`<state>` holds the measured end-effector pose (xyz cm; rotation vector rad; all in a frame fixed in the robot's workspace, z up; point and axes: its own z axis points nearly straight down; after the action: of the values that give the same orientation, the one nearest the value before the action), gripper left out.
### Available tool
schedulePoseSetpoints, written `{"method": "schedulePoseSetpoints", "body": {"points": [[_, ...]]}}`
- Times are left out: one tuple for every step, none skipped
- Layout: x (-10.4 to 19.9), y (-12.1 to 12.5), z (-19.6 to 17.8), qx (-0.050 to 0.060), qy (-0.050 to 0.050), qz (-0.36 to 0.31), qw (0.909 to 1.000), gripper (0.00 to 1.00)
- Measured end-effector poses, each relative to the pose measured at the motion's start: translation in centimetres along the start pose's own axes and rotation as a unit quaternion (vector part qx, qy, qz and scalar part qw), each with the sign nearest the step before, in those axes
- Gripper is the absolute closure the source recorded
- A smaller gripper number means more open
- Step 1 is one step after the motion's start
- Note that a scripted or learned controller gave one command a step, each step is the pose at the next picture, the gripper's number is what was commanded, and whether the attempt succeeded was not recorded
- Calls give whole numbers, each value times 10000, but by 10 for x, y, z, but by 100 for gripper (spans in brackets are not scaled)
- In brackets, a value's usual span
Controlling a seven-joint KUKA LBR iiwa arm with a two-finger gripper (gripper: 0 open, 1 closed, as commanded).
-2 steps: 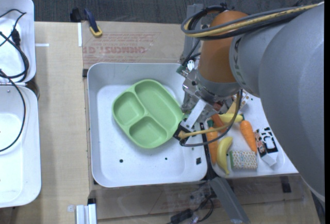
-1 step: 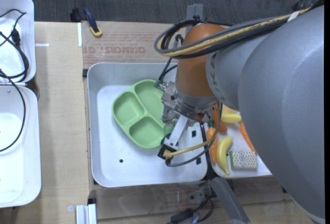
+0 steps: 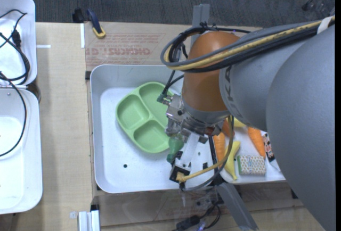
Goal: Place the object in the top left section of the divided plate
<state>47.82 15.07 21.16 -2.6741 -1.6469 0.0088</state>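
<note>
A light green divided plate [image 3: 139, 117] with three sections lies tilted in the middle of the white bin [image 3: 106, 171]. My gripper [image 3: 173, 137] hangs over the plate's lower right rim, under the orange wrist band. A small dark green object [image 3: 175, 147] sits right below the gripper, at the plate's edge. Whether it is held is hidden by the wrist. The plate's sections show nothing in them; its right part is covered by the arm.
To the right in the same bin lie two orange carrots [image 3: 219, 146] [image 3: 257, 141], a yellow banana [image 3: 232, 158] and a speckled sponge [image 3: 251, 165]. A second white bin [image 3: 32, 118] with black cables stands at the left. A blue and yellow clamp [image 3: 96, 26] rests on the bench behind.
</note>
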Motion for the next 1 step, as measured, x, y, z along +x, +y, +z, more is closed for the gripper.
{"method": "schedulePoseSetpoints", "body": {"points": [[27, -13, 9, -1, -5, -662, 9978, 100]]}}
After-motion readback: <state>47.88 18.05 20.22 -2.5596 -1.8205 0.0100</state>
